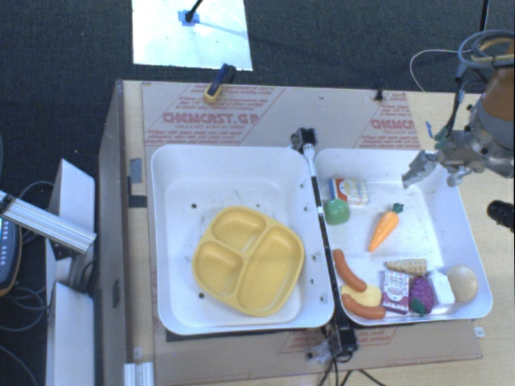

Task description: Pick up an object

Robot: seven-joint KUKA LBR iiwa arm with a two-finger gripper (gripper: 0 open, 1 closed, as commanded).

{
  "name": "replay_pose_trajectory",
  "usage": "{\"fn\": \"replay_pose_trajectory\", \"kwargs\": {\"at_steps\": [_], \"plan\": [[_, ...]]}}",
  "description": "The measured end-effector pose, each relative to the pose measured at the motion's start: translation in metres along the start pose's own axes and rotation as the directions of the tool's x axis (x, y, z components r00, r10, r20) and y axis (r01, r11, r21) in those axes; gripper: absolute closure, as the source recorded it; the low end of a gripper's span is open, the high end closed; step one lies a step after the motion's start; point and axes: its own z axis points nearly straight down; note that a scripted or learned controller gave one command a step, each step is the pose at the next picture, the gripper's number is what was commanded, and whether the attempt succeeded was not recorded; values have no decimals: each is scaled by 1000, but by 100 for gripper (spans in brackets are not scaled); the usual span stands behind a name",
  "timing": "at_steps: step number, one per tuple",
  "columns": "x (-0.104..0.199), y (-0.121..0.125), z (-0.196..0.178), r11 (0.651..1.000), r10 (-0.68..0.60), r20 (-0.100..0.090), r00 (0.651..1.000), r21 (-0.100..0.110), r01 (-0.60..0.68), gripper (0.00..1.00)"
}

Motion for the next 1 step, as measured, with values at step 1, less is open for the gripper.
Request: {"fn": "replay_pose_trajectory", "kwargs": {"at_steps": [1], "plan": [[22,-2,165,1000,2,-1,1000,3,-2,0]]}}
